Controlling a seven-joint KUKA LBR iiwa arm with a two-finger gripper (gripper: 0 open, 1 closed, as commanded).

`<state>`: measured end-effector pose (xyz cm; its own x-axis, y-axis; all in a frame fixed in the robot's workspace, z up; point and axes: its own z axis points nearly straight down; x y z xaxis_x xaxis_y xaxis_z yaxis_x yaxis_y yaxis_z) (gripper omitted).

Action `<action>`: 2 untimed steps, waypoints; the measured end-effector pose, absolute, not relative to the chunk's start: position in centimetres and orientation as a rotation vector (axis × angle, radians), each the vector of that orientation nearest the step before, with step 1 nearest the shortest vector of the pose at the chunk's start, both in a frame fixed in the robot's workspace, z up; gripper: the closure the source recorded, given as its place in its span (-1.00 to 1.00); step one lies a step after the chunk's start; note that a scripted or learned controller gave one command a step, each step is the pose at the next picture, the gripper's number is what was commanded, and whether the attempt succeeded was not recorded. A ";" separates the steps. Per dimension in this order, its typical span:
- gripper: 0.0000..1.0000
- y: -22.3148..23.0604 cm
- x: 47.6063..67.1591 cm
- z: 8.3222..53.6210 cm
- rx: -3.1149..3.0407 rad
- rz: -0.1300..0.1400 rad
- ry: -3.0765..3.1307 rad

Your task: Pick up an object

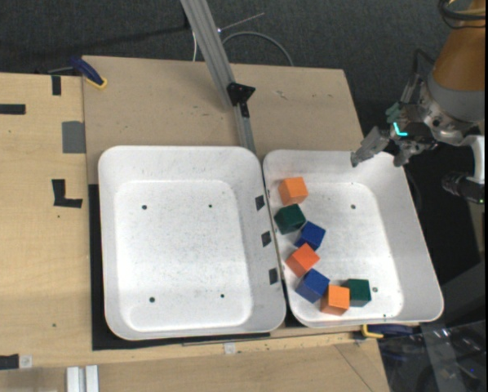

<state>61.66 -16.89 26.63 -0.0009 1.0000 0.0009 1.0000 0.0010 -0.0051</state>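
Note:
Several small blocks lie in the right bin (391,243), in a curved line along its left side. From the top down they are an orange block (292,190), a dark green block (290,218), a blue block (311,235), a second orange block (303,259) and a second blue block (313,285). An orange block (336,298) and a green block (358,291) touch each other near the front edge. My gripper (381,155) hangs over the bin's far right corner, well apart from the blocks. It is open, with nothing between its fingers.
The left bin (122,219) sits beside the right one, rims touching. A slanted metal post (215,47) rises behind the bins, ending at a black clamp (241,94). Black tape marks and a blue-yellow clip (89,70) lie on the wooden bench.

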 end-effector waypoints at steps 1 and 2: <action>-1.00 -16.9 61.7 26.9 -2.219 0.002 -2.224; -1.00 -16.7 61.6 22.5 -2.217 0.006 -2.221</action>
<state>61.61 -16.75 22.53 -0.0016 1.0000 -0.0004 1.0000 0.0016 -0.0053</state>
